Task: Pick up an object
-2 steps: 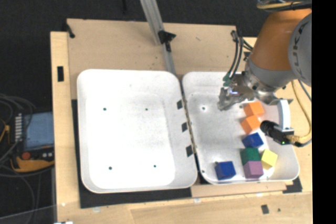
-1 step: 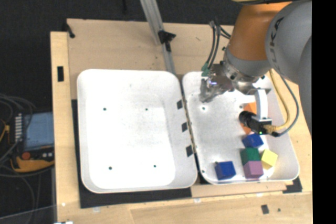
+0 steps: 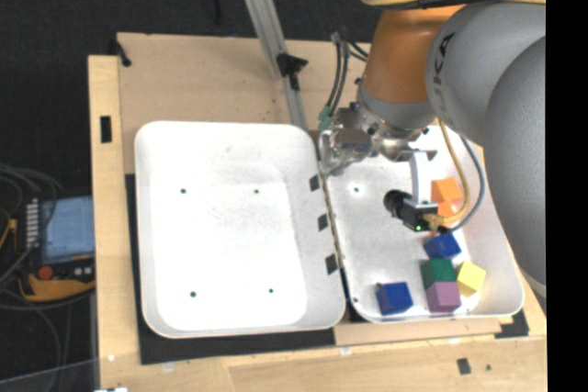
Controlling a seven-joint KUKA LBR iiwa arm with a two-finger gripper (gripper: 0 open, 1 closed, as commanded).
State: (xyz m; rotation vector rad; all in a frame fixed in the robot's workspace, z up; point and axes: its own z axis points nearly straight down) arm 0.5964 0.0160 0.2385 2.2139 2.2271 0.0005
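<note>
Camera view: The arm (image 3: 459,60) enters from the right, its orange band above the wrist positioned over the far part of the right bin (image 3: 367,225). The gripper (image 3: 333,153) sits low at the near-left end of the wrist, directly over the divide where the two bins meet, at the far-left corner of the right bin. The finger state cannot be determined; the fingertips are small and merge with the metal hardware around them. No object is visible between them.

All candidate objects lie in the right bin, to the right of and nearer the camera than the gripper, well apart from it. An orange block (image 3: 446,192) lies closest to the wrist, beside a black fitting (image 3: 401,204) with cabling. Below it sits a blue block (image 3: 443,246), then a green block (image 3: 438,271) touching a purple block (image 3: 444,295). A yellow block (image 3: 470,276) lies just right of the green and purple pair. A second blue cube (image 3: 394,297) rests apart, near the front wall of the bin, almost straight below the gripper in the frame.

The left bin (image 3: 225,225) lies to the gripper's left.
</note>
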